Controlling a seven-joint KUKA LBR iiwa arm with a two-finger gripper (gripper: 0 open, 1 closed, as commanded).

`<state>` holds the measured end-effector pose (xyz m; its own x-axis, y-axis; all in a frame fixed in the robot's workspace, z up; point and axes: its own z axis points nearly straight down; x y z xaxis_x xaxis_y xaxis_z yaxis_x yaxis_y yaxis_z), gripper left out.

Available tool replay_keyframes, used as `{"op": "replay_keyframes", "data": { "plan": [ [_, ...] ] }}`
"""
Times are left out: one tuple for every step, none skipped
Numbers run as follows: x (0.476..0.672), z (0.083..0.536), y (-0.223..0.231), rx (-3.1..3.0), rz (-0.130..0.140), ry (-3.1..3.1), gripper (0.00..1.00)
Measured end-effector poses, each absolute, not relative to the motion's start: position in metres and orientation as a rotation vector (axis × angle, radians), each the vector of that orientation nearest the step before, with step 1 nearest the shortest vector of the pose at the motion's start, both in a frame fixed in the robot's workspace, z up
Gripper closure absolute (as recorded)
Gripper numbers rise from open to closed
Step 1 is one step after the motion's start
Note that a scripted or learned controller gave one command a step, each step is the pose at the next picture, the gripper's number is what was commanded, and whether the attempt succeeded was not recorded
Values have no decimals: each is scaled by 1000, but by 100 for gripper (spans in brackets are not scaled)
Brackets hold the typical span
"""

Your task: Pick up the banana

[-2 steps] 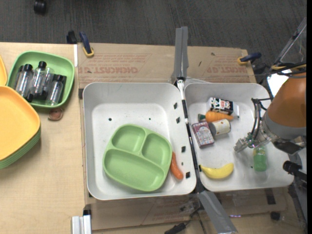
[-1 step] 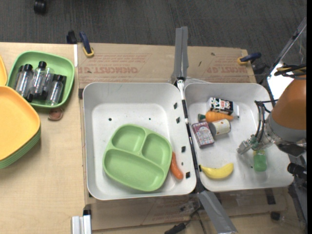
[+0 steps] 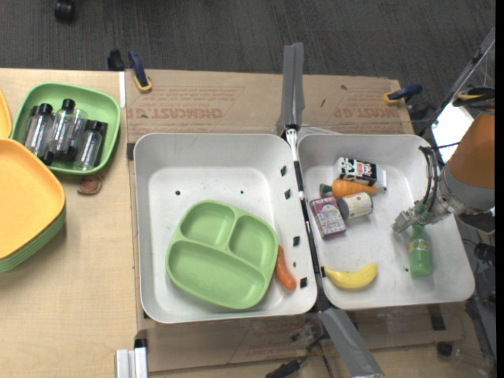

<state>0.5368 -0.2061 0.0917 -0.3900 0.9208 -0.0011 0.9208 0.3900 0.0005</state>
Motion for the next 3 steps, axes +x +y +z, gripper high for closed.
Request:
{"op": "replay_keyframes", "data": {
  "plan": [
    [509,91,-192,1705,-1,2639,100],
    [530,92,-213,1687,0,2649,100],
    [501,91,-206,1658,0,2669,100]
  ]
}}
